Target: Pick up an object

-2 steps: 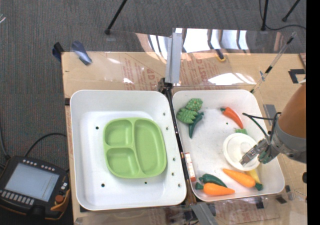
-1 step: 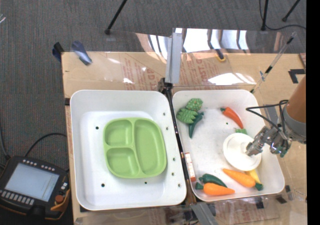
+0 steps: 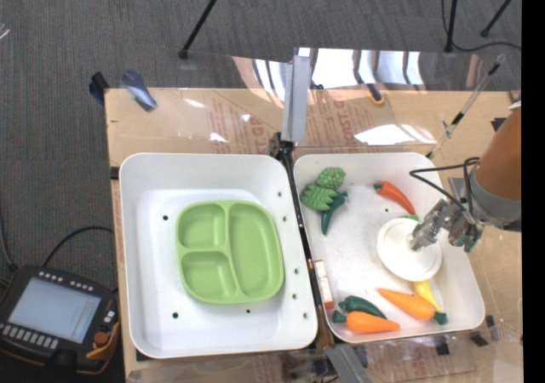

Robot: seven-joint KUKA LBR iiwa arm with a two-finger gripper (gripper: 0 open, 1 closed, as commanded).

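Bench, two white bins. Right bin (image 3: 341,275): gripper (image 3: 423,241) low over white plate (image 3: 409,249) near right edge; grip state can't be made out. Green tray (image 3: 229,251) mid left bin (image 3: 145,202).

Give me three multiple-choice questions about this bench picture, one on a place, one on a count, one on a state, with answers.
1. Where does the green divided plate lie?
A. left bin
B. right bin
C. floor

2. How many compartments does that plate have?
A. two
B. three
C. five

3. How does the white plate sit?
A. stacked on the green plate
B. flat in the right bin, under the gripper
C. leaning on the rim of the left bin

Answers: 1 A, it lies in the left bin. 2 B, ridges mark three sections. 3 B, it lies flat among toy carrots.
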